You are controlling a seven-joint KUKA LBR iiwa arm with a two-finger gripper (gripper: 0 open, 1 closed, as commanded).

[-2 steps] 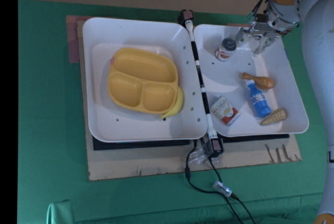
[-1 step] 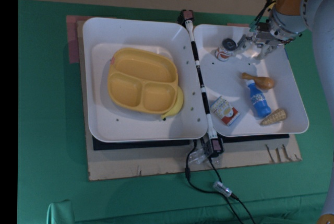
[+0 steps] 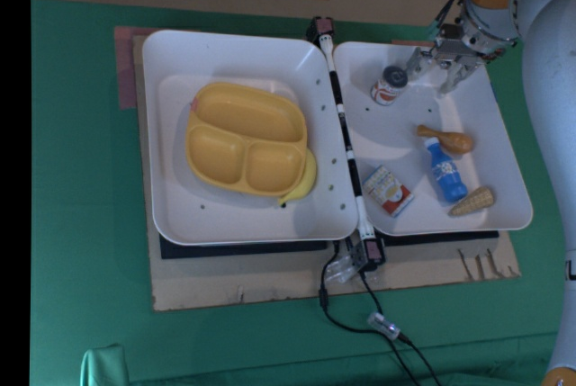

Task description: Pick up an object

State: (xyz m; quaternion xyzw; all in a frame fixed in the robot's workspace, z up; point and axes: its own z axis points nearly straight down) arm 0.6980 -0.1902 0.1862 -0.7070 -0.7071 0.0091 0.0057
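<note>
Five objects (image 3: 390, 85) (one tray (image 3: 245, 139))

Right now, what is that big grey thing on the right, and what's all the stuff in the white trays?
The grey thing is a robot arm with an orange band. At its end is a claw with two fingers, spread open and holding nothing. A computer program moves it, and its job is to pick something up.

The picture comes from one camera fixed above the bench, looking down at a slant.

Two white bins sit side by side. The left bin holds a yellow plate with three sections and a banana at its edge. The right bin holds toy food: a can close to the claw, a drumstick, a blue bottle, a small box and a cone.
</note>
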